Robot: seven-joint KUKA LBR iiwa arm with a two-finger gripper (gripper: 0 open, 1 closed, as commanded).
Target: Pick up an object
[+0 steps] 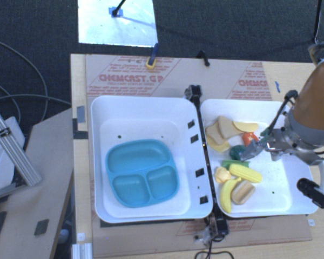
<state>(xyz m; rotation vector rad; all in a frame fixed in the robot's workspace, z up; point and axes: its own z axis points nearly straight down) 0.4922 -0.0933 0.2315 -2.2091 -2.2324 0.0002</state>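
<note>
Gripper (255, 149) low over right bin, near green toy (236, 152) just left; opening hard to tell.

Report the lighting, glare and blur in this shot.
Camera view: even overhead light with soft shadows inside the left bin; the shiny square sheet at top throws pale glare; the blue divided tray reads clearly; the arm's orange band and the gripper above the toy food look soft, slightly blurred.
</note>
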